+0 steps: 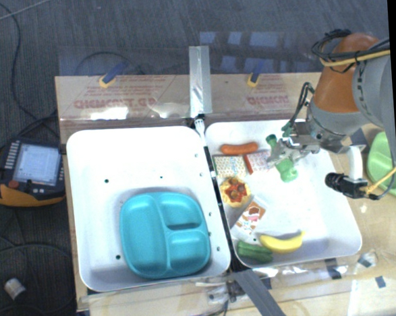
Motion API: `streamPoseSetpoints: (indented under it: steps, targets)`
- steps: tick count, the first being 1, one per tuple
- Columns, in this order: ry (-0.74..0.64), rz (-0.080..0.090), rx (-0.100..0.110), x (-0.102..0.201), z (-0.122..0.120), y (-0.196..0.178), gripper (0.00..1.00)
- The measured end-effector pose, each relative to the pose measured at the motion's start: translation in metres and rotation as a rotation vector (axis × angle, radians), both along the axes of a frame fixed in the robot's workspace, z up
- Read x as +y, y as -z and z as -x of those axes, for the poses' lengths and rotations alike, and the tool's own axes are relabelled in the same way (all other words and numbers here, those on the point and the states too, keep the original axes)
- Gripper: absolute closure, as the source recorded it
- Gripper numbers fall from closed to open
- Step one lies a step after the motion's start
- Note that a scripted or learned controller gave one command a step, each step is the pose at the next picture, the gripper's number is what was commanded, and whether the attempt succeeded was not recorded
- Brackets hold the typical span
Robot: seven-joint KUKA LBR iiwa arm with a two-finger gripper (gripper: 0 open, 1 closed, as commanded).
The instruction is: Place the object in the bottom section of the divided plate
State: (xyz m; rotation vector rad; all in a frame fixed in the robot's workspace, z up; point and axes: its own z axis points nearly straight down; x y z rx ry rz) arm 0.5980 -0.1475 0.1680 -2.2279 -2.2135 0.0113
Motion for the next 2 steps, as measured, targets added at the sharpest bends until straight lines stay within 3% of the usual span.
streamPoseSetpoints:
  steps: [1, 2]
  targets:
    - [0.129, -0.003, 0.0, 0.092, -0.012, -0.014, 1.0]
    - [0.071, -0.003, 0.001, 0.18, -0.001, -0.042, 1.0]
